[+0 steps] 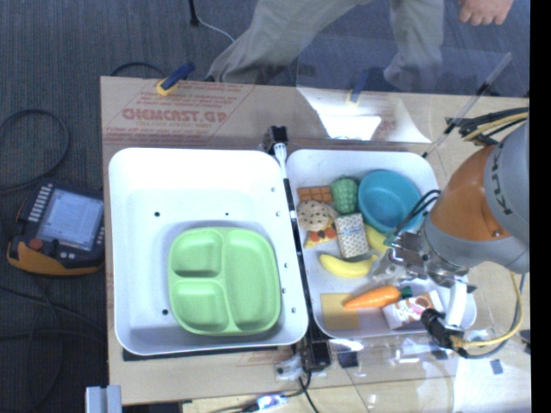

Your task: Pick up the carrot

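Looks like my robotics lab: teach pendant (60, 229) on grey carpet (52, 50), cables, my bench (198, 114) wearing cardboard.

- Two bins sit side by side on the tabletop (198, 114).
- The tray (225, 280) lies in the left bin (138, 179).
- The bowl (389, 198) sits at the back of the right bin (303, 163).
- The banana (346, 266) lies in the middle of that bin.
- The carrot (372, 298) lies just in front of the banana.
- The arm (482, 209) hangs over the right side of that bin.
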{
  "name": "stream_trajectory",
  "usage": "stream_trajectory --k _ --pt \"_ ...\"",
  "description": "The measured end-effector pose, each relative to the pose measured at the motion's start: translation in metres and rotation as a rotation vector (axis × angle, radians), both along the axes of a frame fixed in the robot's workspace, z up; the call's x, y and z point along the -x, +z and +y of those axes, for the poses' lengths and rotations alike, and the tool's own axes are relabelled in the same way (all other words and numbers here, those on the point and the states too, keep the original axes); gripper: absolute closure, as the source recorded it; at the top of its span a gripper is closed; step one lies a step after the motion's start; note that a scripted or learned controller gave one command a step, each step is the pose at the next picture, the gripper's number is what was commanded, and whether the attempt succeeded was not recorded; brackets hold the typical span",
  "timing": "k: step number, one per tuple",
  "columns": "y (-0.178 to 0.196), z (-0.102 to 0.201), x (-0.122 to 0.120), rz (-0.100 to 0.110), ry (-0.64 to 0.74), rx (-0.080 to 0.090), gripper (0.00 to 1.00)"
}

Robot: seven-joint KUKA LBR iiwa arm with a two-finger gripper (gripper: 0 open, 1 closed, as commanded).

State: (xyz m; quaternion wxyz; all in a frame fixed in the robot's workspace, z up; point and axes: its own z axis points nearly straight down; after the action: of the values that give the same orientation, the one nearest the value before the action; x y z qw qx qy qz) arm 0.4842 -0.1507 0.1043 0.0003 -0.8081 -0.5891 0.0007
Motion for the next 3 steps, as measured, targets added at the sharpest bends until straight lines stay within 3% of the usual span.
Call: stream_trajectory --k 1,2,3 --pt "0.000 0.000 0.000 0.001 -0.001 -0.001 0.00" --pt "-0.014 -0.011 -0.002 -0.008 0.237 0.001 0.00" --pt "-0.013 0.003 -0.005 -0.015 0.537 0.014 0.00"
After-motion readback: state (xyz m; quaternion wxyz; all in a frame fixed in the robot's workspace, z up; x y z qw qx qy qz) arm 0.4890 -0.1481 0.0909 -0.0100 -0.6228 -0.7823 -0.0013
